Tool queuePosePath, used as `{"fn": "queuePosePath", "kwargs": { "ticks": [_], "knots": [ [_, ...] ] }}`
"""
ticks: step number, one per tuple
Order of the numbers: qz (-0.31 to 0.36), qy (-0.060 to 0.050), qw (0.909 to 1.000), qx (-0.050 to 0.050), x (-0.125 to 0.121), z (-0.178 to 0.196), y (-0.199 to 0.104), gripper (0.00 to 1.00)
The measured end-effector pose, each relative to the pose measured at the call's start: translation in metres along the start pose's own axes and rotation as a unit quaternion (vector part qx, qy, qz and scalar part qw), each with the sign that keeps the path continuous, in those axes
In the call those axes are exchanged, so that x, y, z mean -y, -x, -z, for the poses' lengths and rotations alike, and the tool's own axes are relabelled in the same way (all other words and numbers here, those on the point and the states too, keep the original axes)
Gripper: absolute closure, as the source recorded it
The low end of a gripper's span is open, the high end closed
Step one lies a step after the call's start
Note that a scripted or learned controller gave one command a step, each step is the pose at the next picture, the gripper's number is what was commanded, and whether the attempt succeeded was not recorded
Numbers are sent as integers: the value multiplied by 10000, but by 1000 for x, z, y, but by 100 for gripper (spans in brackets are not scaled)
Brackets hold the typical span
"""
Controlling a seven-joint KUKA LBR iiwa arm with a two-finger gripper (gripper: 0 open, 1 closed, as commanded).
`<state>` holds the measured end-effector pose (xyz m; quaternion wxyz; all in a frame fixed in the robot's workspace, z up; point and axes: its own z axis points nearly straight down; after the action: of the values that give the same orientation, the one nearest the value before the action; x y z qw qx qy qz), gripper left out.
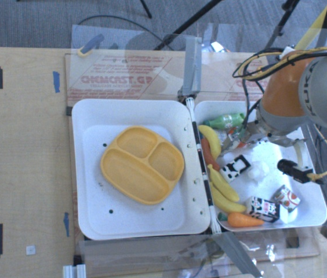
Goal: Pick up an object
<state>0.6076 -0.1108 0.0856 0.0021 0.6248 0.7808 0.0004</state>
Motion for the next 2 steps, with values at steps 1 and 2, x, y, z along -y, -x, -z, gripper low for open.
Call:
{"fn": "queuePosePath", "kwargs": {
  "ticks": [1, 2],
  "knots": [
    [-696, -26, 9976, -13, 25, 53, 1, 0],
    [52, 0, 10000, -6, -22, 0, 15, 0]
  ]
}}
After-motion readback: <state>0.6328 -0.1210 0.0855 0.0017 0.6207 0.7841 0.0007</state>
